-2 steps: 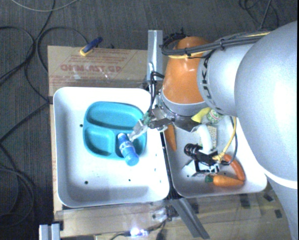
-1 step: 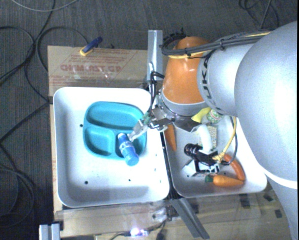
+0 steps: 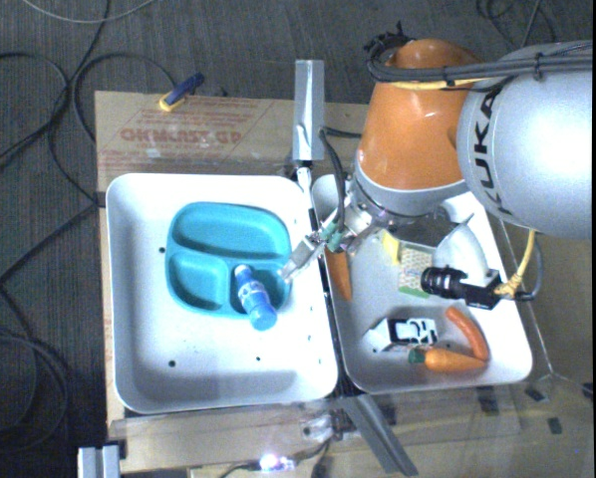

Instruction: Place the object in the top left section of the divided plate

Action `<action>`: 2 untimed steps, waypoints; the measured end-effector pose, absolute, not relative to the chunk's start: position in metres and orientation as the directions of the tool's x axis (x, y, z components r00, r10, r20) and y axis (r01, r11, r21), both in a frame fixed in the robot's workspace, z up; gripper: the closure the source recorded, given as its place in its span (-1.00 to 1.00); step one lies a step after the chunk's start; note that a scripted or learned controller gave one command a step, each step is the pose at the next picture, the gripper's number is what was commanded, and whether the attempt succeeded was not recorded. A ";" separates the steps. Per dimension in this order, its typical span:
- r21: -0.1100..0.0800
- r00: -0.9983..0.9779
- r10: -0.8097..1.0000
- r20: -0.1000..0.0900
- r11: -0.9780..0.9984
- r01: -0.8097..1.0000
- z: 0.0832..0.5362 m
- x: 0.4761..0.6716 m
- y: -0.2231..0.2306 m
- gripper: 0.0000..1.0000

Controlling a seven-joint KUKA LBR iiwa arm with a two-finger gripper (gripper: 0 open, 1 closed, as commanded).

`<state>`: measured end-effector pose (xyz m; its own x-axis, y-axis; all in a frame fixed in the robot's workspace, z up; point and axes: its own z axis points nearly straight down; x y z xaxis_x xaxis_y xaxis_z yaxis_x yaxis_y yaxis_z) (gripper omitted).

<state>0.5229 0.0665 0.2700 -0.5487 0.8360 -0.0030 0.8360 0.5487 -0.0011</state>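
A blue divided plate (image 3: 223,235) lies in the left white bin (image 3: 139,347). A small blue bottle (image 3: 255,298) rests on its side in the plate's lower right section, its cap end poking over the plate's rim. My gripper (image 3: 300,259) hangs just right of the plate's right edge, above and to the right of the bottle and over the wall between the two bins. Nothing shows in the gripper. The plate's top section and lower left section hold nothing.
The right bin (image 3: 507,366) holds a carrot (image 3: 449,360), an orange sausage-like piece (image 3: 467,331), a black and white item (image 3: 414,331), another orange piece (image 3: 341,278) and a yellow-green pad (image 3: 411,264). The arm's big orange and grey body (image 3: 447,137) covers that bin's upper part.
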 end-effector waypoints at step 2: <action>0.000 -0.855 0.519 -0.003 0.855 0.519 0.328 0.523 0.016 -1.00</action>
<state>0.5234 0.0163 0.3277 -0.8549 0.5187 -0.0030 0.5187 0.8549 0.0001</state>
